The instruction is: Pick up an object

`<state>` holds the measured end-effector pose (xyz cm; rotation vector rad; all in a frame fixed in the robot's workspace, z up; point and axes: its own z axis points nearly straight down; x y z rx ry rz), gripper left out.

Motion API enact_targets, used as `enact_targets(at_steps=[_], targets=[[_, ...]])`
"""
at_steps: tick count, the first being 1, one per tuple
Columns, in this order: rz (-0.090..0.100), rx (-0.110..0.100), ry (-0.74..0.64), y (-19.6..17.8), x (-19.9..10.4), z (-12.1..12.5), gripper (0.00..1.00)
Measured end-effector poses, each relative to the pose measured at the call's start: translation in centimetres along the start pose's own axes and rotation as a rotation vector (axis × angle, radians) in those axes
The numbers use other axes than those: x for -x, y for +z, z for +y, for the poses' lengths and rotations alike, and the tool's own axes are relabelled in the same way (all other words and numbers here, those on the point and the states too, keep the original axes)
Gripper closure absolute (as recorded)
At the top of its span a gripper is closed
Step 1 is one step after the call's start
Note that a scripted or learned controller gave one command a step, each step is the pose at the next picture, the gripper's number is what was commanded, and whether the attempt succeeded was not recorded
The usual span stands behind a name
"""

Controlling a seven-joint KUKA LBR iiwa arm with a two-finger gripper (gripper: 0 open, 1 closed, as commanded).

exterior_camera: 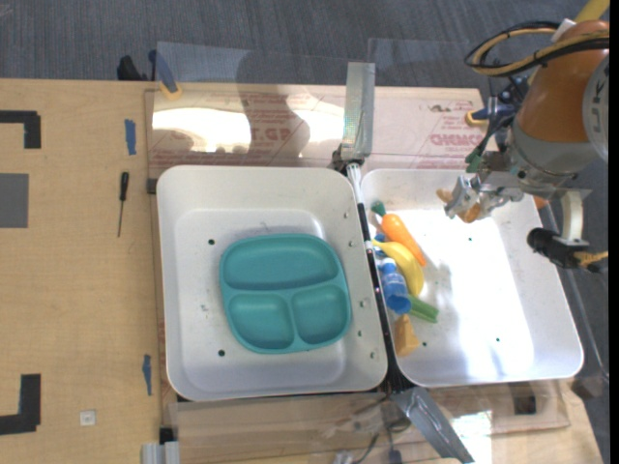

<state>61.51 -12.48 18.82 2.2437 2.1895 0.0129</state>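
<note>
Though jumbled: 1 tray [284, 293], 2 bins [184, 220].

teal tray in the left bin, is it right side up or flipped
Right side up: the teal tray lies flat in the left bin with its three compartments facing up.

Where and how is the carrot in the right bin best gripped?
Probably across the carrot's thick middle, coming straight down from above. It lies flat and slanted, its green top toward the bin's far-left corner, hard against the banana and near the left wall, so fingers should close across its width where the sides look free.
</note>
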Motion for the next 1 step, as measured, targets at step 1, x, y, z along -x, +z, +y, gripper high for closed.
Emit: enact_targets(at_steps=[1], targets=[[-0.003,-0.011,0.028,2.24,4.1,2.73,1.0]])
